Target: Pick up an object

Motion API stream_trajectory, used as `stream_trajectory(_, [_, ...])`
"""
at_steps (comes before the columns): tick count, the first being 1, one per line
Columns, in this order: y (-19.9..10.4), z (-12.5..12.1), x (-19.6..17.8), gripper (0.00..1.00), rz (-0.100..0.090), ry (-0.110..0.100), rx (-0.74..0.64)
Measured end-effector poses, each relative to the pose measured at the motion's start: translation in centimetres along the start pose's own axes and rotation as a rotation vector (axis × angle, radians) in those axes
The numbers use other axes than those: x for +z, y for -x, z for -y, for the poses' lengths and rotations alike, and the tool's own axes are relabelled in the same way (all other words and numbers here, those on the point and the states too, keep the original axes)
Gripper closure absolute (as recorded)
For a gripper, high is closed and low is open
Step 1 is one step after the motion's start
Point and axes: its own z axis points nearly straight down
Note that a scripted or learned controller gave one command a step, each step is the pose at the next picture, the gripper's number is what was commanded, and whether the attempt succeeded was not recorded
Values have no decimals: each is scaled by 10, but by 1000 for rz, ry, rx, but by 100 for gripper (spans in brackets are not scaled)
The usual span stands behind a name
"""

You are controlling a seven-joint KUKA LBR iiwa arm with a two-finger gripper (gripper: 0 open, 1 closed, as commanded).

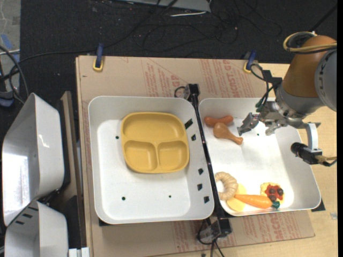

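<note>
end effector (250,124) hovered low in right bin (300,165), finger state could not be told | drumstick (227,133) lay just left of it, near but apart | sausage (218,120) beside drumstick at far left corner | carrot (253,200), shrimp (226,184) near front edge | yellow plate (155,142) in left bin (107,186)

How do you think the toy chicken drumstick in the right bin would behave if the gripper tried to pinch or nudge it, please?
The drumstick looks like smooth moulded plastic, so it is probably stiff and light. Its rounded body tapering to a thin end suggests it could pivot or roll away under a push. The glossy surface may slip from the gripper unless it is pinched across the thick part.
</note>
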Motion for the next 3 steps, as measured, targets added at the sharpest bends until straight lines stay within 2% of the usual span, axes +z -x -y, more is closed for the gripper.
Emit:
stream_trajectory(1, [-1, 0, 53, 0, 0, 0, 0])
stream_trajectory(2, [0, -1, 40, 100, 1, 5, 1])
stream_trajectory(3, [0, 2, -2, 100, 1, 5, 2])
